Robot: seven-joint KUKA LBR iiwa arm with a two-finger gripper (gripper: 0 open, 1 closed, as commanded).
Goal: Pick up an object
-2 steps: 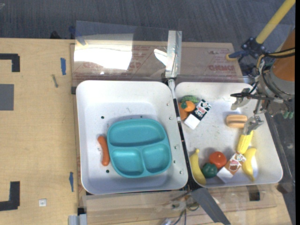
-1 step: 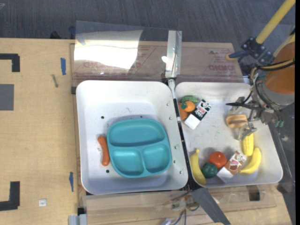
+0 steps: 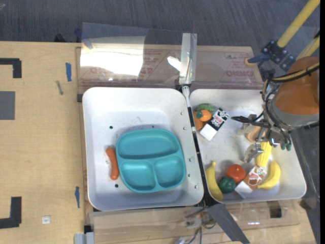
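Surface (image 3: 40,136): light plywood with black tape marks and small blue tape tabs along its left part; grey carpet floor (image 3: 152,9) beyond the far edge. A clear plastic sheet (image 3: 132,60) and an upright metal post (image 3: 188,57) stand behind the two white bins. Left bin (image 3: 96,105) holds a teal divided tray (image 3: 151,159) with an orange carrot-like piece (image 3: 112,162) just beside its left edge. Right bin (image 3: 292,184) holds, at its far left, an orange-and-green toy (image 3: 203,113) next to a small black-and-white carton (image 3: 219,119) and a white block (image 3: 207,132); along its near side, a banana (image 3: 213,182), a red tomato (image 3: 235,173), a green piece (image 3: 227,185), a second banana (image 3: 272,176). Arm enters from the right, orange band visible. Claw (image 3: 256,149) sits low over the right bin's middle-right, at a yellow corn-like piece (image 3: 263,154); cannot tell its opening or whether it holds anything.
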